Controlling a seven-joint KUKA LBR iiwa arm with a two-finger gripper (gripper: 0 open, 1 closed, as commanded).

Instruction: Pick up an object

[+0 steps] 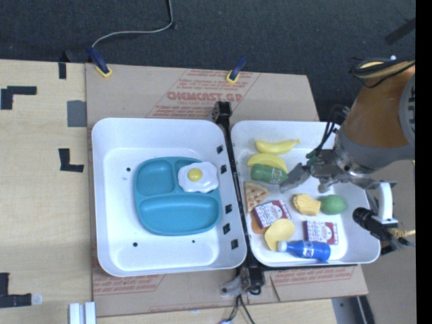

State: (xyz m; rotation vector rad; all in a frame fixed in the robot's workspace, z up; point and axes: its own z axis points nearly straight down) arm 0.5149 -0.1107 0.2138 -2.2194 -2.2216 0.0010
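Pincer (305, 173) state cannot be told. Green bottle (267, 174) judged light, stiff, slippery plastic; best gripped across its middle.

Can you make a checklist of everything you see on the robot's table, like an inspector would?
Surface: brown cardboard sheet on a wooden bench, bearing two white bins side by side.
Job's things: right bin holds two bananas, a green bottle, a waffle piece, two small packets, a corn piece, a green ball, a yellow chip and a blue bottle.
Clutter: left bin holds a blue divided plate with a fried egg at its corner.
Hand: hand over the right bin, near the green bottle; nothing seen held.
Cables: one white cable on the dark floor.
Surroundings: two yellow clamps on the cardboard's far edge.
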